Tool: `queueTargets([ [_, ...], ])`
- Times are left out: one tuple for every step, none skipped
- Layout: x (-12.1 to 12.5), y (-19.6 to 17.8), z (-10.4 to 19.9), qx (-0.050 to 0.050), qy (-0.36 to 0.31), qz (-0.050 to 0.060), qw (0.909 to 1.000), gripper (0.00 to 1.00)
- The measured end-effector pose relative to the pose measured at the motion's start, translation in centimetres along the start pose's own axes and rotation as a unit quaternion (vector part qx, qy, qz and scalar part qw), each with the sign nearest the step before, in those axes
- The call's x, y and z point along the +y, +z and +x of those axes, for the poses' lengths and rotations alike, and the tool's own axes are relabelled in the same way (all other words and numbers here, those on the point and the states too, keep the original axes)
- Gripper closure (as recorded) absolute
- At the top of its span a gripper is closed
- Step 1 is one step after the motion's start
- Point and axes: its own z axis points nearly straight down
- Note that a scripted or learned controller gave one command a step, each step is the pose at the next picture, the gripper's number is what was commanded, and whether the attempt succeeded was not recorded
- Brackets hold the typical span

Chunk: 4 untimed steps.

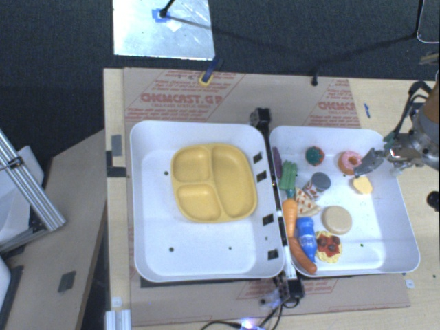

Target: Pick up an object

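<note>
Dark carpet round counter (117, 205). Two shallow white bins side by side: left bin (148, 253) carries yellow divided plate (212, 182); right bin (392, 243) crowded with toy food. Gripper (372, 161) slants in over right bin; fingers' state: cannot tell. Yellow wedge-shaped toy (363, 185) just below tip, likely target; pink ringed doughnut toy (349, 161) beside.

Tray (213, 183): I see plain yellow.
Bins (158, 253): I read both white.
Carrot (289, 215): orange.
Doughnut (349, 161): pink, at two o'clock.
Bottle (306, 238): blue.
Bench (113, 205): I note pale tan.
</note>
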Motion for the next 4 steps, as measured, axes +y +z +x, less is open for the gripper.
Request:
queueTargets([
  [-0.6,5.7,0.8,0.000,0.000,0.000,1.0000,0.00],
  [-0.6,11.1,-0.2,0.000,0.001,0.000,1.0000,0.00],
  [-0.6,13.6,-0.1,0.000,0.001,-0.001,1.0000,0.00],
  [-0.4,12.4,-0.2,-0.001,0.001,-0.004,1.0000,1.00],
])
